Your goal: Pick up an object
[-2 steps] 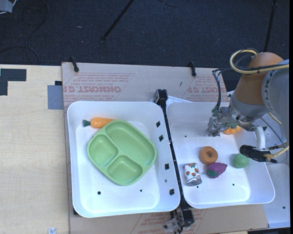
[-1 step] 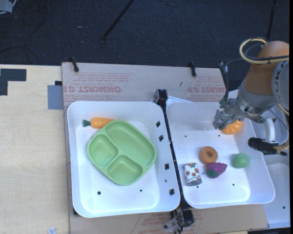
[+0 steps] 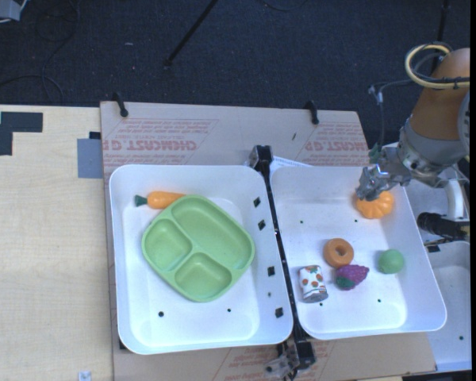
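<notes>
Pumpkin (image 3: 374,205) sits right under my tool (image 3: 372,182), touching its tip, up in the right bin's (image 3: 428,312) far corner; grip state, can't tell.

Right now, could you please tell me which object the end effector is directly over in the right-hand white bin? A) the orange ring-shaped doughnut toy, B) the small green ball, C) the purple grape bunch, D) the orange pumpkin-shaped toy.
D: the end effector sits right above the orange pumpkin-shaped toy at the far side of the right-hand white bin.
</notes>
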